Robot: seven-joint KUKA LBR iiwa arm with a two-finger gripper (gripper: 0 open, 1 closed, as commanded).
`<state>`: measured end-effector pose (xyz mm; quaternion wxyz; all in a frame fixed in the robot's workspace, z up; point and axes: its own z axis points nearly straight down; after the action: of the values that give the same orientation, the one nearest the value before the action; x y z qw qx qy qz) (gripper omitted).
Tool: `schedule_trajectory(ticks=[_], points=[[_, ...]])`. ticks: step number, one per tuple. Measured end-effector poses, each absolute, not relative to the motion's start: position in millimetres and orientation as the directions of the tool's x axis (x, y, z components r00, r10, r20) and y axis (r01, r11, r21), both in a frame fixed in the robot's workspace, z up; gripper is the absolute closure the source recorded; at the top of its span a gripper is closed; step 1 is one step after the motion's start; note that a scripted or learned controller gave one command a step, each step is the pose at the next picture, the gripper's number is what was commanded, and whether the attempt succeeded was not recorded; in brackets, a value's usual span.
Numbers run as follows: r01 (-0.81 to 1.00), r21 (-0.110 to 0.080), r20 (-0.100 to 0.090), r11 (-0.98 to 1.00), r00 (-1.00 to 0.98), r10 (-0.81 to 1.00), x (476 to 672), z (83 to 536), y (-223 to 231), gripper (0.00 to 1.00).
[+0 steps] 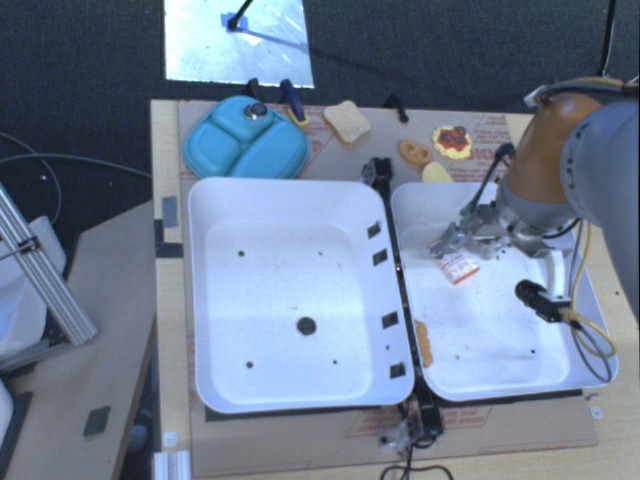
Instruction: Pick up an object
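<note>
A small red and white packet (460, 266) lies on the floor of the right bin (500, 368), in its upper middle. My gripper (452, 242) hangs just above and to the left of the packet, close to it or touching it, and the arm comes in from the right. I cannot make out anything held in the gripper. An orange, bread-like piece (423, 344) rests against the right bin's left wall. A small dark round object (306, 325) sits in the left bin (215, 268).
Behind the bins on the bench lie a blue divided plate (245, 140), a toast slice (347, 120), a pretzel (414, 151), a small pizza toy (452, 140) and a yellow piece (436, 173). A black cable part (540, 301) hangs over the right bin's right side.
</note>
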<state>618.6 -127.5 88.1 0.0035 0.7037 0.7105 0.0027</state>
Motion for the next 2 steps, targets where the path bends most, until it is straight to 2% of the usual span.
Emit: schedule_trajectory(ticks=[1,2], points=[[1.000,0.015,0.000,0.002,-0.002,1.000,668.2,91,-187,0.00],[1.000,0.004,0.002,0.010,-0.010,1.000,670.4,86,-111,0.00]])
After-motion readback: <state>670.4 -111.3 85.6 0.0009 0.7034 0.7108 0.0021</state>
